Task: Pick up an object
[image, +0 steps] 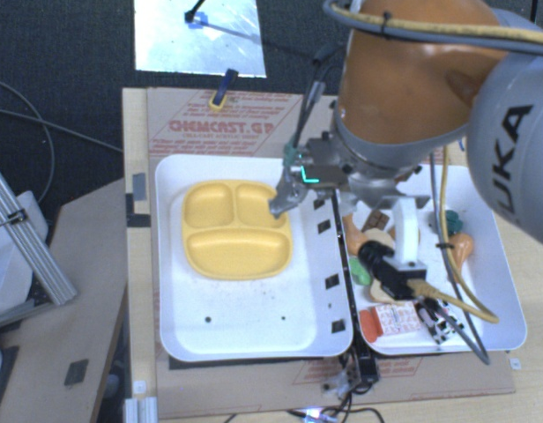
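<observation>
— Two bins, so where do we see the gripper (282, 203)?

— We see it over the left bin (245, 324), at the right edge of the yellow divided plate (234, 229), its tip apparently touching the rim.

— Can we read its state?

— We cannot tell. The other objects (399, 276) lie heaped in the right bin (505, 311), beneath the arm.

Even, bright overhead light, glare on the foil sheet (199, 23) (the near arm (448, 86) slightly soft).
</observation>
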`<control>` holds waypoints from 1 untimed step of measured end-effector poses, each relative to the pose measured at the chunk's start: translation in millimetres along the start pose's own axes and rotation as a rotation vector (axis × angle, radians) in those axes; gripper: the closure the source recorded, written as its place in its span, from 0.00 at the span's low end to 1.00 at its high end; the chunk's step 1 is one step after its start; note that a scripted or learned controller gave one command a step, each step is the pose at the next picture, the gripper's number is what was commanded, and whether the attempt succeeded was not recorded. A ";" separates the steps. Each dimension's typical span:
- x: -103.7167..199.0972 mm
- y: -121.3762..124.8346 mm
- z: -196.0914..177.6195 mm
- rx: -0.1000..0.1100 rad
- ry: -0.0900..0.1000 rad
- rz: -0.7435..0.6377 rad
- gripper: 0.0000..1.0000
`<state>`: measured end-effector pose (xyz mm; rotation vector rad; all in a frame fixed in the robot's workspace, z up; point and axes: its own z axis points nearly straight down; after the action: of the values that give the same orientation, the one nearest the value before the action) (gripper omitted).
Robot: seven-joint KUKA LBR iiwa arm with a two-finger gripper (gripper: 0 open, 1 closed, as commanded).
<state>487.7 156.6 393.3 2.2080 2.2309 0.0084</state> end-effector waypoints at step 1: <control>27.9 -0.2 -69.2 -0.003 0.003 0.003 0.00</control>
<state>486.9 184.4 462.5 2.2114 2.2272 0.0144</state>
